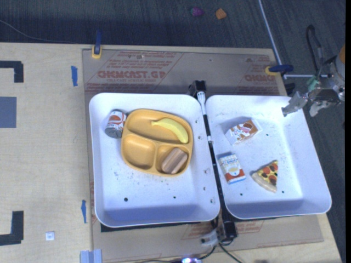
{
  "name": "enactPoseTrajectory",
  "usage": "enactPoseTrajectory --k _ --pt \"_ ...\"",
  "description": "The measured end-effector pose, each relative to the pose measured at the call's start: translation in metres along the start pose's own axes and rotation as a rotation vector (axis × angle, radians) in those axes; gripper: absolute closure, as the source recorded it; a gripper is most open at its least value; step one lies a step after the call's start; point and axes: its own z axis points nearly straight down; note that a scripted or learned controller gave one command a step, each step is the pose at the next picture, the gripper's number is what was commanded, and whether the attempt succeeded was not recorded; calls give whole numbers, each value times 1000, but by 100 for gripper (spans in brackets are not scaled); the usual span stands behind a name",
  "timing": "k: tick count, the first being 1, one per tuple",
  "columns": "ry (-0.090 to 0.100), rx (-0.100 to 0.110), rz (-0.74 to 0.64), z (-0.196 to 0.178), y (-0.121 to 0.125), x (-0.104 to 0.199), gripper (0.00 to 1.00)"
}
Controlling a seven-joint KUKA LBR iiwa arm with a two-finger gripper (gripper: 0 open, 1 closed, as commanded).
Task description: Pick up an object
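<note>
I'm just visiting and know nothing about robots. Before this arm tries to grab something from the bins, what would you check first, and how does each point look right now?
1. Objects within the right bin: ok; pizza slice, small carton and snack packet lie apart from each other.
2. Gripper above a target: not ok; it sits at the bin's far right rim.
3. Fingers open: cannot tell.
4. Gripper free of load: ok, nothing seen in it.
5. Left bin's items: the banana lies in the yellow tray, the can touches the tray, harder picks.
</note>
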Motion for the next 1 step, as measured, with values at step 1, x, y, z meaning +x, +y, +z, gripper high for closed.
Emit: enactPoseTrajectory --k 1 --pt "17 3 -6 119 -100 6 0"
